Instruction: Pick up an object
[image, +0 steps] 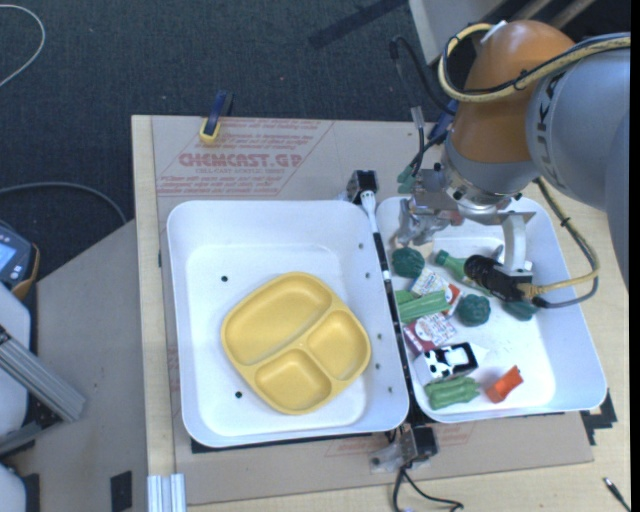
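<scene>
Counted two shallow white bins side by side on the surface (250, 160), with one grey arm (510, 90) with an orange band reaching in from the right. Left bin (190, 240) holding one yellow plate (295, 340) with three compartments, sat at a slant, with bare white floor all round it, most at the upper left. Right bin (570, 350) carrying the clutter, around nine small bits, nearly all bunched towards its left wall by the shared edge; bare floor along its right side and lower right corner, so more room to come in there. Pincer (408, 232) hanging low over the upper left of the right bin, near that shared edge. Honestly can't tell if released or clenched, and can't see anything gripped in it. Just below it, one dark green round lump (407, 262) with no real long axis; touching the pincer or apart, can't say. Second dark green lump (473, 308) further right, mid-bin. One light green bar (420, 300) between the two, long axis rising gently left to right. One red and white packet (435, 325) just under that, then one black and white piece (450, 358). One bumpy green piece (450, 392) near the front wall, lying roughly crosswise. One orange piece (505, 383) just beside it, pointing up-right, with clear floor on its right side.
</scene>
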